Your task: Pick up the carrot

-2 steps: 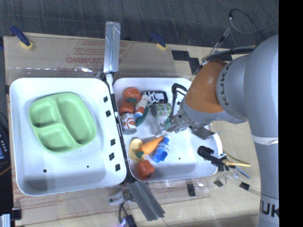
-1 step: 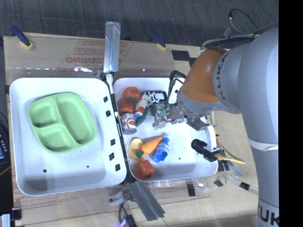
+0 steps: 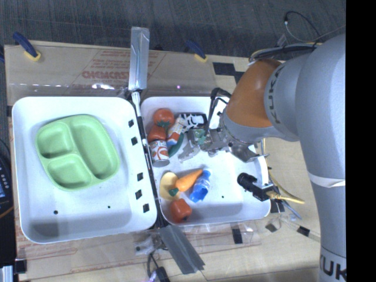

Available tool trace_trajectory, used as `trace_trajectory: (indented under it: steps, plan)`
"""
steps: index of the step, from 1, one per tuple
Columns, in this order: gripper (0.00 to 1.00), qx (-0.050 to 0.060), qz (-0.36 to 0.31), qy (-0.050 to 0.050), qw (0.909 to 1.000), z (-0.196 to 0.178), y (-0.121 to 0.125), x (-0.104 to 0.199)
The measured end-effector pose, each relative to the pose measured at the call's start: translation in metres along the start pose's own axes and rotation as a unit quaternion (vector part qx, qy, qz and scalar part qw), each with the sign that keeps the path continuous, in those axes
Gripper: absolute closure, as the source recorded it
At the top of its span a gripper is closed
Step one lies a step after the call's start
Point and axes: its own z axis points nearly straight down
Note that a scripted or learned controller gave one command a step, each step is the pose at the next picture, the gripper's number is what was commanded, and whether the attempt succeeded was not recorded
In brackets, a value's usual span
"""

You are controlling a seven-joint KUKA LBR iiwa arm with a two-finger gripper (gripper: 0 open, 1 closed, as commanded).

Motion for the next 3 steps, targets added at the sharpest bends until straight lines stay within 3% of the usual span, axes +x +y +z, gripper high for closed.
trace_trajectory:
  steps: [1,2,3]
  plan:
    - [0.0,-0.002,0.02,-0.003,0.9998,0.017,0.023,0.027]
    - [0.0,-0.003,-0.114,-0.002,0.9934,0.048,-0.06,0.024]
    - [1.0,-0.001,-0.119,0.0,0.9929,0.04,-0.059,0.028]
